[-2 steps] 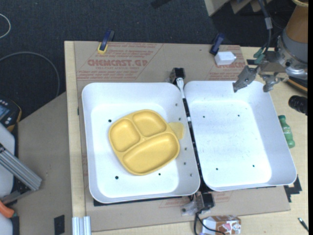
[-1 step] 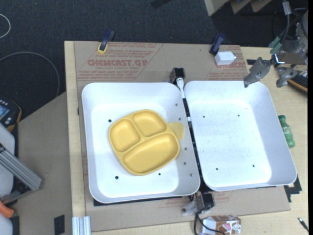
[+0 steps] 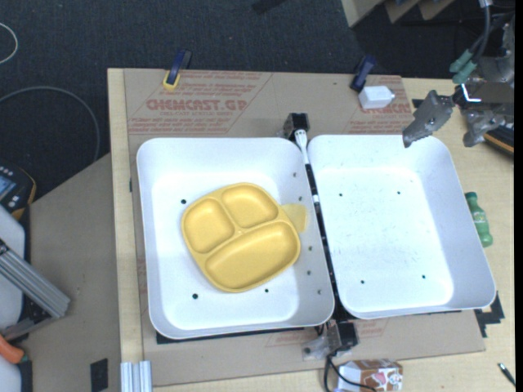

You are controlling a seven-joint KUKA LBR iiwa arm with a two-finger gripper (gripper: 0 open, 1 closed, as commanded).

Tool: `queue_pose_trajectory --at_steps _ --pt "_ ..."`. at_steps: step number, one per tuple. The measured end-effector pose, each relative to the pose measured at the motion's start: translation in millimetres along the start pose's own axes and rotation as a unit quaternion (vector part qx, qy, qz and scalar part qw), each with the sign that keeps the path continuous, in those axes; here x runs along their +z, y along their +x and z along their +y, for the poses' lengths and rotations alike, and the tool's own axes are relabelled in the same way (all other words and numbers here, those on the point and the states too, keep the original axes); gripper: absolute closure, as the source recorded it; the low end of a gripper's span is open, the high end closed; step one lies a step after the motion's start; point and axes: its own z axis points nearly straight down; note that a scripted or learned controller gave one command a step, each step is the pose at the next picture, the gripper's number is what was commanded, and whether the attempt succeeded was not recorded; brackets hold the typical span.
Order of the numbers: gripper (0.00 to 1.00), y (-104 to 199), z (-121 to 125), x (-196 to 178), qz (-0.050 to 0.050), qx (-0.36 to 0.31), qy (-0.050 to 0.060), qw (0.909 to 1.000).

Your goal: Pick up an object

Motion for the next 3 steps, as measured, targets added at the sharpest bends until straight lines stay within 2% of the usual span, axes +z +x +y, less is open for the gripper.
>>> queue_pose_trajectory --at_steps 1,2,3 --pt "0.00 59 -23 -55 0.000 -0.001 0.001 1.0000" --pt "1.00 56 -21 -63 -0.001 0.002 0.003 1.0000" --pt "1.00 55 -24 10 -0.001 0.004 0.010 0.9999"
